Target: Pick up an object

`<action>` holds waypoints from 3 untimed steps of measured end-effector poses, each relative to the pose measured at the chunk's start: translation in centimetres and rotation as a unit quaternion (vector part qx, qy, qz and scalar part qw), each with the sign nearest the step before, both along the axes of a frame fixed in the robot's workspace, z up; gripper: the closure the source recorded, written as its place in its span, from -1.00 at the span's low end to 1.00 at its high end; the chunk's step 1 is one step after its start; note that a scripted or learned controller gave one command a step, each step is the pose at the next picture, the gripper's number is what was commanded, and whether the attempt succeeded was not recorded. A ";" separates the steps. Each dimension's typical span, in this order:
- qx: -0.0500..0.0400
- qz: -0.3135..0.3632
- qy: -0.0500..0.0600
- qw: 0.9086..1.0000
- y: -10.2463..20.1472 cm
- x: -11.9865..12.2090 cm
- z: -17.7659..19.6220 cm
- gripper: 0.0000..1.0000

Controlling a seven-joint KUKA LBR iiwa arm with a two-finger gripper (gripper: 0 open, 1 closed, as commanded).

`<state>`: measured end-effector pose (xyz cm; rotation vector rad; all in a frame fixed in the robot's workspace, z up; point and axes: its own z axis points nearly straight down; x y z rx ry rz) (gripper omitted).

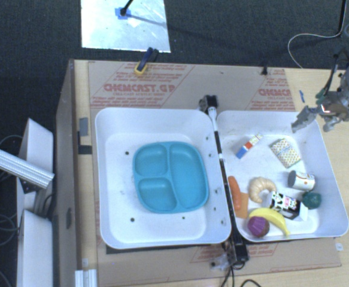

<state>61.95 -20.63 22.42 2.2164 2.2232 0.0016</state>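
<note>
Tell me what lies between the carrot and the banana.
In the camera view, the croissant sits between the carrot and the banana, slightly above.

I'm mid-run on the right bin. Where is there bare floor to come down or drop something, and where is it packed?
Bare floor in the right white bin: its far-left stretch behind the small red, white and blue tube, beside the patterned packet. The near end is crowded: orange carrot, croissant, yellow banana, purple ball. The left bin's rim around the blue divided plate is bare.

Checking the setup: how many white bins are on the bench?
2. The left bin holds a blue divided tray; the right bin holds the small objects.
</note>
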 end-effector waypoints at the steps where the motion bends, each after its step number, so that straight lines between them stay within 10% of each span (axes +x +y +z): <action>1: 0.001 0.001 0.001 1.000 8.6 -4.7 -6.8 -1.00; 2: -0.001 -0.001 -0.001 1.000 4.6 -0.1 -4.7 -1.00; 3: 0.001 0.001 0.000 1.000 11.0 3.9 -12.8 -1.00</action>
